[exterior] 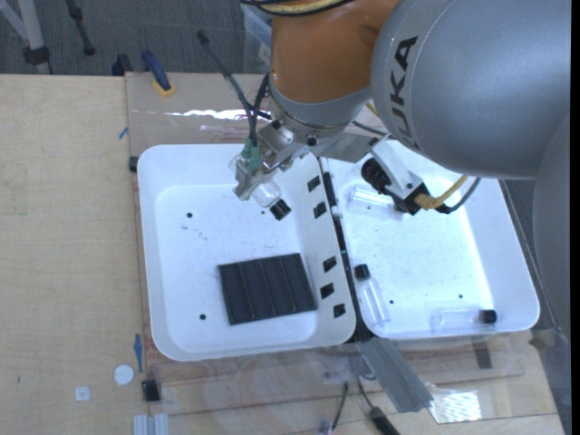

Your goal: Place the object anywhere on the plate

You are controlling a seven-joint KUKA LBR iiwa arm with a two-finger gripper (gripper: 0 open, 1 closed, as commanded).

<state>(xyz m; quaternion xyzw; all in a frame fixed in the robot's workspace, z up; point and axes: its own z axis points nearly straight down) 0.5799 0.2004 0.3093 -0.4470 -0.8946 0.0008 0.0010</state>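
From my one overhead camera I see the arm (pixel 453 62) reaching in from the right, its grey body and orange band filling the upper right of the frame, with cables looping over the top. The gripper (pixel 256 178) hangs over the upper middle of the left bin (pixel 163 243), and whether anything is caught in it I cannot tell — it is too small and cluttered from here. Just beside it, toward the bin divider, I see a small clear object with a black cap (pixel 275 205), either at the gripper's tip or lying on the bin floor; I cannot say which. The plate (pixel 266 287) — a dark ribbed rectangle, slightly skewed — lies flat on the left bin's floor, toward the near side and well apart from the gripper. The right bin (pixel 507 270) holds a few clear pieces: one near its upper left (pixel 372 201), one along the divider (pixel 370 295), and a capped one near the front right corner (pixel 462 318). Both white bins sit on a pale wooden bench (pixel 63 243), with a clear taped sheet behind the bins. Small odds and ends lie at the bench's front left (pixel 122 375), a blue clamp (pixel 156 72) is at the back edge, and beyond that is grey carpet (pixel 136 16) with tripod legs (pixel 32 25).
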